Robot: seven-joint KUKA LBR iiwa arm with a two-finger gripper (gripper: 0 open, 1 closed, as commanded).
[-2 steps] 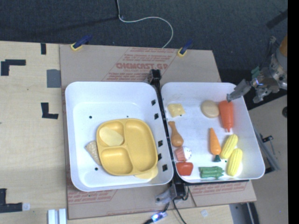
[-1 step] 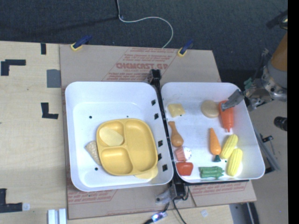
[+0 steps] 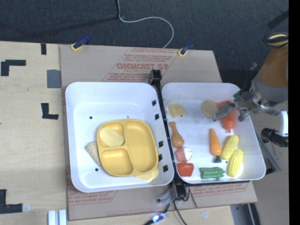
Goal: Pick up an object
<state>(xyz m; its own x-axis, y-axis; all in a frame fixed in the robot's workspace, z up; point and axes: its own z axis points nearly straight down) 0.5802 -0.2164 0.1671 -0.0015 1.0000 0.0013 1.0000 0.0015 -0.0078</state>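
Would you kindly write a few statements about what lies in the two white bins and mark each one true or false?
1. The yellow three-compartment plastic tray lies in the left white bin. True.
2. Two yellow corn cobs lie side by side in the right white bin. True.
3. The orange carrot lies in the left bin. False: it lies in the right bin, beside the corn cobs.
4. The green vegetable sits at the right bin's far edge. False: it sits near the front edge.
5. The gripper is over the right bin. True.
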